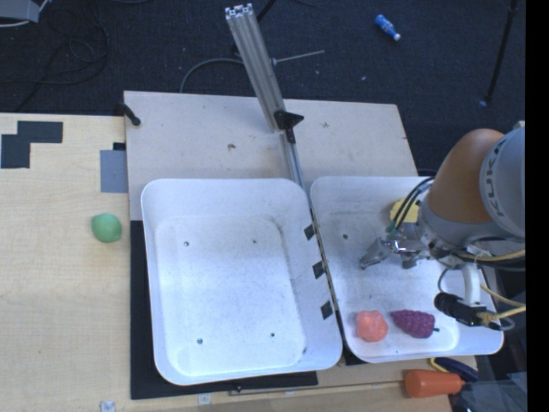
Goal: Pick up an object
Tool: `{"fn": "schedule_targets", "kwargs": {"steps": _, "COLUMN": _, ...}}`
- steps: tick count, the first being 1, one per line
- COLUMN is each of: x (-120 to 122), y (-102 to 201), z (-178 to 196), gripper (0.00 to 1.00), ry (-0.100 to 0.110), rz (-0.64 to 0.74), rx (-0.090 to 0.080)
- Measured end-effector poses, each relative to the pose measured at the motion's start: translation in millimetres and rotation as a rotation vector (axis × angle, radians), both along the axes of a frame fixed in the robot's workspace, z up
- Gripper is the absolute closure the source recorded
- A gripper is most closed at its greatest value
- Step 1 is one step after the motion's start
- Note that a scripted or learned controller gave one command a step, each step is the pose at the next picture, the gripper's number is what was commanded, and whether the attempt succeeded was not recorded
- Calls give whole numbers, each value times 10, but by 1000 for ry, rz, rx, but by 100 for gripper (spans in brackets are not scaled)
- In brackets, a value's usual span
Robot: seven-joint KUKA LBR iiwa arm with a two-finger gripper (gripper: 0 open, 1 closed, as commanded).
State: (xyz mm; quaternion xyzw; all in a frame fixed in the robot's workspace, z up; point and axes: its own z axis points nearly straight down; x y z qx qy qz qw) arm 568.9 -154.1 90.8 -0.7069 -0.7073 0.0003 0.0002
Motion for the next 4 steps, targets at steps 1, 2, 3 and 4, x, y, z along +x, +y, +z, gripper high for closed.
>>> {"fn": "schedule_targets", "kwargs": {"steps": 1, "x": 4, "y": -11, "z": 114, "gripper": 100, "ry": -2, "rz": -2, "rx": -1}}
{"fn": "schedule_targets", "kwargs": {"steps": 2, "x": 1, "y": -72, "z": 724, "gripper": 100, "ry": -5, "rz": -1, "rx": -1}}
{"fn": "schedule_targets", "kwargs": {"steps": 3, "x": 24, "y": -122, "z": 1153, "gripper": 100, "ry": -4, "rz": -1, "rx": -1}}
{"fn": "schedule_targets", "kwargs": {"steps": 4, "x": 27, "y": -98, "z": 1776, "gripper": 100, "ry": -5, "rz": -1, "rx": -1}}
